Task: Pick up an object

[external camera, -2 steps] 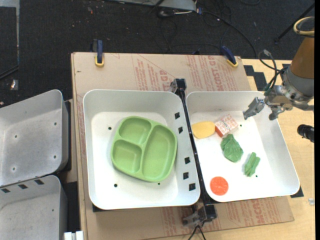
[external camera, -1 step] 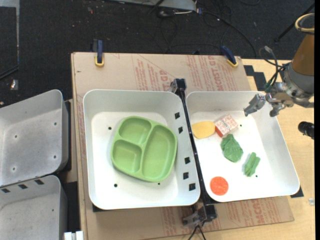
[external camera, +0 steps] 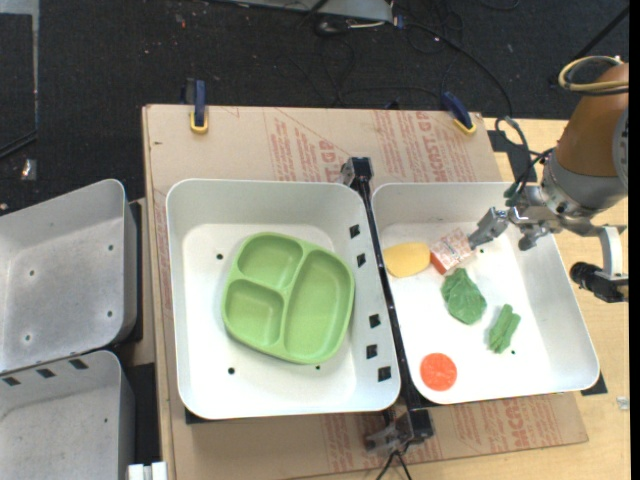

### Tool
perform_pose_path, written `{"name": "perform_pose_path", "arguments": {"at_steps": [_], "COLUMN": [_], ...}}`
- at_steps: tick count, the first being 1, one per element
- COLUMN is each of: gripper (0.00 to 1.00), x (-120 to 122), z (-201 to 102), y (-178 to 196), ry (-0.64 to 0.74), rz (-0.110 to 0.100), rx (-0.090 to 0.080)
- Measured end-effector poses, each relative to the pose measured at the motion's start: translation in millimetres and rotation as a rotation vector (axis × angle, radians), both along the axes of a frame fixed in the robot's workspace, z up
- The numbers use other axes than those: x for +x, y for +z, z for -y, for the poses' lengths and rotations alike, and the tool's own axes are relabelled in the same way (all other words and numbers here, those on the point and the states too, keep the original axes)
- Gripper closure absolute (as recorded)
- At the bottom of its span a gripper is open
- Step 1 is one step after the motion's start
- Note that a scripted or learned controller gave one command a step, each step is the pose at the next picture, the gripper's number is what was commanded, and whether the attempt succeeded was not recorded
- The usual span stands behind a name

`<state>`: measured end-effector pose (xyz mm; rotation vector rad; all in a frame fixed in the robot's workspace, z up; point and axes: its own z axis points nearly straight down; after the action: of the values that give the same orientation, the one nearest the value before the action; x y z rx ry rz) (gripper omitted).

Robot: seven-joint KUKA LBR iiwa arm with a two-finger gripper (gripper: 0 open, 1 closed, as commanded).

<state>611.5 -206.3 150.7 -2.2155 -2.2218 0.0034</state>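
Observation:
The right bin (external camera: 560,298) holds a yellow lemon-like piece (external camera: 406,259), a red and white packet (external camera: 451,252), a leafy green toy (external camera: 463,297), a smaller green piece (external camera: 503,329) and a round orange-red piece (external camera: 438,371). My gripper (external camera: 506,234) hangs over the bin's far right part, just right of the packet. It is open and nothing sits between its fingers. One fingertip (external camera: 486,231) is close to the packet's upper right corner.
The left bin (external camera: 190,268) holds a light green divided plate (external camera: 288,296). A black divider (external camera: 375,268) runs between the bins. Grey metal trays (external camera: 60,268) lie to the far left. Clamps (external camera: 199,108) hold the cardboard base at the back.

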Motion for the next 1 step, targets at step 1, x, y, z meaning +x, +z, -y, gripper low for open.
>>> {"name": "perform_pose_path", "arguments": {"at_steps": [1], "gripper": [0.00], "x": [0.5], "z": [-0.1], "y": [-51.6], "ry": [-0.003], "rz": [0.005], "rx": [-0.002]}}
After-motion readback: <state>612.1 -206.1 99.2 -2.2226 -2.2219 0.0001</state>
